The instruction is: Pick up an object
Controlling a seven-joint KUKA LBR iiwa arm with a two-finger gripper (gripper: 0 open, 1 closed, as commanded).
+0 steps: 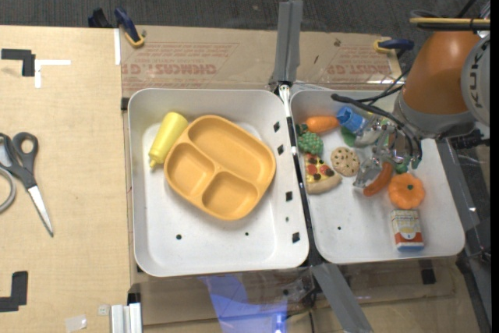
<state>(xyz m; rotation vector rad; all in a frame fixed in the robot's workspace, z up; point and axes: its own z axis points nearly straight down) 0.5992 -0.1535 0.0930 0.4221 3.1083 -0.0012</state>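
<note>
Over the right bin (pixel 327 242), the gripper (pixel 374 168) hangs low amid toy food. Its tips sit on/at a red-orange sausage-like toy (pixel 380 179), slanted, small, glossy, lying just left of the orange pumpkin (pixel 406 191). Whether the jaws are spread or pinching it: can't tell, metal fingers blur w/ the clutter.

Nearby in same bin: chocolate-chip cookie (pixel 344 161) just left of the gripper, pizza slice (pixel 319 172) further left, green bumpy toy (pixel 310 143), carrot (pixel 320 123), blue cup-like piece (pixel 350 120), small carton (pixel 407 230) near front edge.

Left bin (pixel 156 246): yellow-orange 3-compartment plate (pixel 220 166), yellow bottle (pixel 166 137) touching its left rim. Scissors (pixel 27 175) on the bench, well apart.
</note>
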